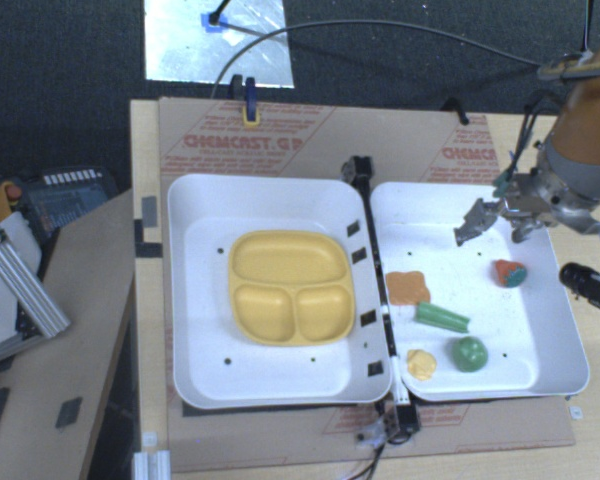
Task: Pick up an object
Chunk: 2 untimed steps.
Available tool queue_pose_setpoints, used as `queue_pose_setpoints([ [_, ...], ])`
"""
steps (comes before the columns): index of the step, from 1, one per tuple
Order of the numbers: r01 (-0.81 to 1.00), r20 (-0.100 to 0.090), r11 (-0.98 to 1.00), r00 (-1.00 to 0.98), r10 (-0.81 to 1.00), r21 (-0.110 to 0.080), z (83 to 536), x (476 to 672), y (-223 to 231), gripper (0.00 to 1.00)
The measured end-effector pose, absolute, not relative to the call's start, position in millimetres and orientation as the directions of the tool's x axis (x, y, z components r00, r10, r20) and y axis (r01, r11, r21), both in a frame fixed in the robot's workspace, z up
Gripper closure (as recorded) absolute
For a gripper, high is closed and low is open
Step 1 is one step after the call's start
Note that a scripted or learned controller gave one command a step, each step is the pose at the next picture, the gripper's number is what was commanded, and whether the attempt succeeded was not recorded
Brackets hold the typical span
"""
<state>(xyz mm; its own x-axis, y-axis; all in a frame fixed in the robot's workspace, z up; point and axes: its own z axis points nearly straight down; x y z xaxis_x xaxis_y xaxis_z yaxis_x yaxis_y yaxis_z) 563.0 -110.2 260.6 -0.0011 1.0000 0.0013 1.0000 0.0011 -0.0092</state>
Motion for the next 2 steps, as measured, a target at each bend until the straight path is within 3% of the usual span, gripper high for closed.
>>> queue_pose_setpoints([
  [1,1.000,0.000,0.003,-0.003,1.000,0.001,266,565.0,-110,0.00],
  [2,1.000,0.001,0.001,-0.001,1.000,-0.003,204,561.9,-109,0.00],
])
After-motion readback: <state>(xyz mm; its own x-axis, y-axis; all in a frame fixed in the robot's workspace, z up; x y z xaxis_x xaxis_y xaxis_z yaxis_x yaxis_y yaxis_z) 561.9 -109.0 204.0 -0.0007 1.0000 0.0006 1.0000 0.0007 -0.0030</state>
